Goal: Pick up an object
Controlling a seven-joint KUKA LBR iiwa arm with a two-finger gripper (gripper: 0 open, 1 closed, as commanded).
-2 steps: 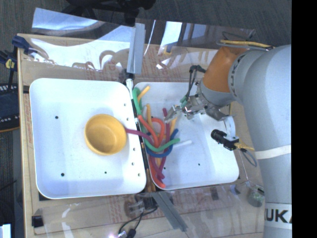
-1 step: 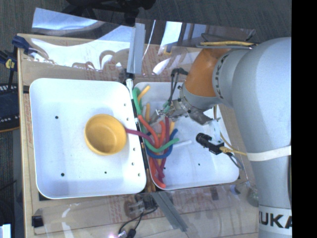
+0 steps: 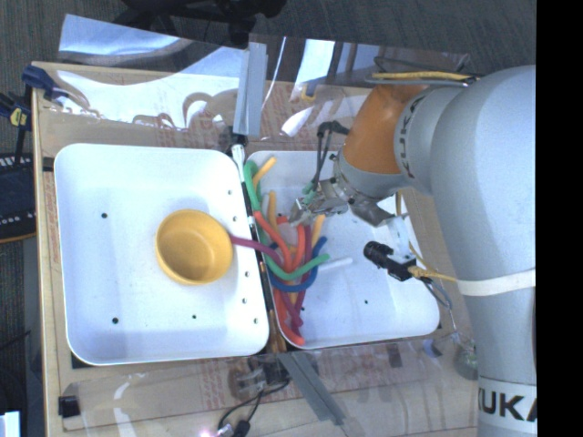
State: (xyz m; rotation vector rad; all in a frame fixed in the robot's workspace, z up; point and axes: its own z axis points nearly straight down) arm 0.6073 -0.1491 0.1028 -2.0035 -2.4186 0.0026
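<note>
Jaws: you cannot tell how they stand, since the gripper (image 3: 314,200) is small and cluttered where it hangs over the right white bin (image 3: 401,321). Just beside and below it lies your tangle of coloured flexible tubes (image 3: 290,251), red, orange, green and blue. Well off to its left, the round yellow bowl (image 3: 193,246) sits in the left white bin (image 3: 100,317).

Yellow bowl (image 3: 193,246) in left bin (image 3: 100,180) (upright), gripper (image 3: 314,203) over right bin's colored strips (image 3: 290,248).
</note>
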